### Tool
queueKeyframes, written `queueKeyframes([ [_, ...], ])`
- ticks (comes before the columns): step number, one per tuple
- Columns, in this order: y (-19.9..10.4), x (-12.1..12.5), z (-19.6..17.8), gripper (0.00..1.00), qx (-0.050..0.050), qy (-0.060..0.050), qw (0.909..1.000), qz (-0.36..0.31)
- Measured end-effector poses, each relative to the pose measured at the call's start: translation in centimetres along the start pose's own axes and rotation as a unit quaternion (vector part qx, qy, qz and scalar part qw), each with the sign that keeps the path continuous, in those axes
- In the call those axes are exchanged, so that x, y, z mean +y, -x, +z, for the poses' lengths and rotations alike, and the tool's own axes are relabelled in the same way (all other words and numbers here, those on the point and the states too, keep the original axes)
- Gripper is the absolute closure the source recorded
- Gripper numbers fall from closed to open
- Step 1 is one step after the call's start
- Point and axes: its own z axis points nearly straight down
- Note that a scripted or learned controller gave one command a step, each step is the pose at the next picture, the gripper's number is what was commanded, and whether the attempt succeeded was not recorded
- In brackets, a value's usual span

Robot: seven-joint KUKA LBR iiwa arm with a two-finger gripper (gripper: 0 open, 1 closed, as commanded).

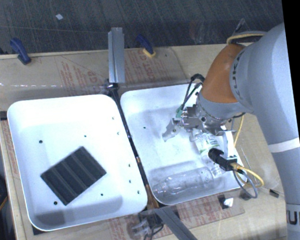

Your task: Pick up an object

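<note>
A black ribbed rectangular pad (73,174) lies flat in the left bin (23,114), towards its front. A clear plastic bottle (183,183) lies on its side along the front wall of the right bin (137,104). My gripper (179,125) hangs low over the middle of the right bin, above and behind the bottle. Just under the wrist, a small white and green item (202,144) shows, partly hidden by the arm. I see nothing plainly held by the gripper.
The grey arm with its orange band (219,80) covers the right bin's right side. Cables (245,178) trail over the bin's front right corner. A metal divider bar (115,55) stands behind the gap between the bins. Blue clamps (20,51) grip the bench's back edge.
</note>
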Motion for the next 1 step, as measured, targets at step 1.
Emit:
queueKeyframes([
  [1,0.62,-3.88,-8.35,0.00,-0.005,0.004,0.9990,-0.045],
])
